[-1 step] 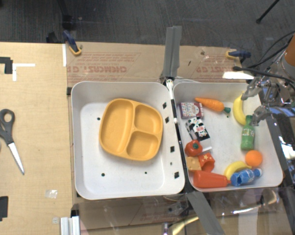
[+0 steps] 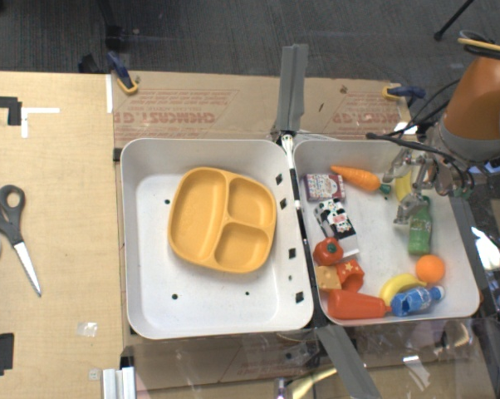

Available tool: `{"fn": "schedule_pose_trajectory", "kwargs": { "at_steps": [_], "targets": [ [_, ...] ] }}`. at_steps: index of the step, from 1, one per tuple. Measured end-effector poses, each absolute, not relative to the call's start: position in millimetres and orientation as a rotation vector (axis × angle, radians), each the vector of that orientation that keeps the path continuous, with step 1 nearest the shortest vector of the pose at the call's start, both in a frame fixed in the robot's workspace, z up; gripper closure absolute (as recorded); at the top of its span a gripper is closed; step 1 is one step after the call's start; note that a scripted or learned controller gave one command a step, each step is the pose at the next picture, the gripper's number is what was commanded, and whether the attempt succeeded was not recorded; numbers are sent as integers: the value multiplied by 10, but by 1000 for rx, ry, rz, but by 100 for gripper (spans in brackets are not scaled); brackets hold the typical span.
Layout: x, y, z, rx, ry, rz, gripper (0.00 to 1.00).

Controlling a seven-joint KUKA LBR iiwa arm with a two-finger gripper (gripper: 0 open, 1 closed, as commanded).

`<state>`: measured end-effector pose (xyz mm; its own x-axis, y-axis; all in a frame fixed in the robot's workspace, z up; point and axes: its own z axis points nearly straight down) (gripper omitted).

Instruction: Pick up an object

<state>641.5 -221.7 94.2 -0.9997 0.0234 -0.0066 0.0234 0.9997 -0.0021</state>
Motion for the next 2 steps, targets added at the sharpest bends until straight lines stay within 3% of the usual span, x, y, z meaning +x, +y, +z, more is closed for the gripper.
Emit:
{"fn": "schedule_pose_trajectory", "kwargs": {
  "at_steps": [2],
  "targets": [
    [5887, -2188, 929, 296, 3125, 0, 0]
  ]
}}
